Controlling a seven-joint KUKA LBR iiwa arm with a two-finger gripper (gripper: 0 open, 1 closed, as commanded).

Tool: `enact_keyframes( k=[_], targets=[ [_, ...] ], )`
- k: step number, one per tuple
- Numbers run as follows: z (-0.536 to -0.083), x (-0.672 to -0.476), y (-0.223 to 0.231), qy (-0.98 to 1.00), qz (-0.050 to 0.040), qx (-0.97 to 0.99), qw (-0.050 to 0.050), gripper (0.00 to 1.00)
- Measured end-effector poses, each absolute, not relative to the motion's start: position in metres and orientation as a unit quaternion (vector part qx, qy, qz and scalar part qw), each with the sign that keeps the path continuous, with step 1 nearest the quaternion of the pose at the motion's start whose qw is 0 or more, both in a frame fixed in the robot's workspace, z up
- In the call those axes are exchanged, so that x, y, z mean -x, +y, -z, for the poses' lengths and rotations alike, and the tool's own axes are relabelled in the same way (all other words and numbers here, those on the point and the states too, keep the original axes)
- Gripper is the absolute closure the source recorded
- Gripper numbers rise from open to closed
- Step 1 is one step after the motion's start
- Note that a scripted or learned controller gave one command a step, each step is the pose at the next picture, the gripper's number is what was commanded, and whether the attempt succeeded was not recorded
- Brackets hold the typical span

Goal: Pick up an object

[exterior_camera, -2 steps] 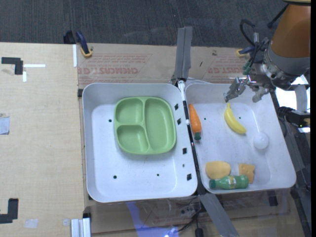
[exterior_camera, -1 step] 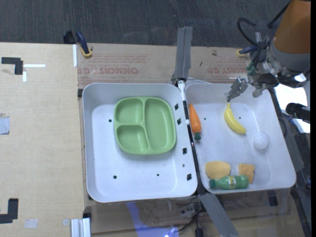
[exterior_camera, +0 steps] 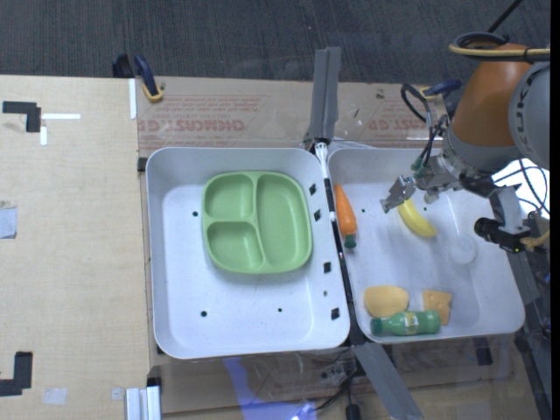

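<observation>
Green bottle (exterior_camera: pixel 405 324) beside potato (exterior_camera: pixel 386 300)

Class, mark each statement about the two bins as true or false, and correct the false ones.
1. The green plate lies in the left bin. True.
2. The carrot lies on the plate. False: it lies in the right bin, along the wall next to the left bin.
3. The gripper is over the right bin, close to the banana. True.
4. The green bottle stands upright. False: it lies on its side.
5. The plate has one compartment. False: it has three.
</observation>
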State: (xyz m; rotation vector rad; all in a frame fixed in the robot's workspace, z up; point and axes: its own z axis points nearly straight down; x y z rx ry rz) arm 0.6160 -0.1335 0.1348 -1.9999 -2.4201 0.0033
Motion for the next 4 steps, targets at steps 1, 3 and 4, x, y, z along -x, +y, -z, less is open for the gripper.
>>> enact_keyframes(
  k=[1,3,4],
  targets=[
    [-0.147,-0.601,-0.133,-0.752,-0.0006,0.659,0.001,0.00],
    [-0.100,-0.614,-0.138,-0.739,-0.0006,0.673,0.000,1.00],
    [-0.191,-0.620,-0.063,-0.742,-0.0008,0.671,0.000,1.00]
  ],
)
